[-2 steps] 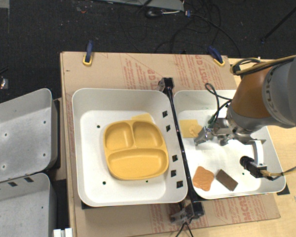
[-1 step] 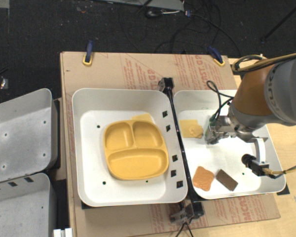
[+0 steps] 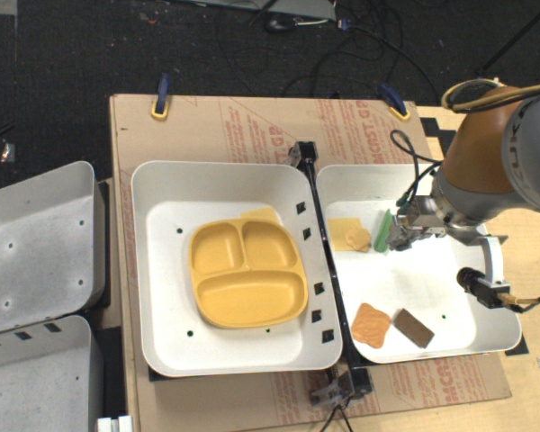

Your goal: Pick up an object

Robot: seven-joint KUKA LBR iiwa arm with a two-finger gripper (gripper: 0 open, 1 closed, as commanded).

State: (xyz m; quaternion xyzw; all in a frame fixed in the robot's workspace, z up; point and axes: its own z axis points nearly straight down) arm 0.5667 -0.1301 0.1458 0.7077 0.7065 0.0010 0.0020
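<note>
Although the yellow divided plate (image 3: 249, 273) in the left bin (image 3: 153, 241) looks rigid and light, its wide shallow form offers only the rim for grasping. In the right bin (image 3: 486, 336), the pale yellow block (image 3: 348, 234), orange piece (image 3: 371, 324) and brown block (image 3: 413, 328) appear small, light and graspable across their short sides, with open floor between them. Hovering just beside the pale yellow block near the divider, the gripper (image 3: 384, 233) shows a green finger; whether it stands open or closed cannot be told.

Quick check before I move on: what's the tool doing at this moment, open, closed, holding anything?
Tool: over the right bin, beside the pale yellow block; open or shut cannot be told, and nothing is visibly held.
</note>
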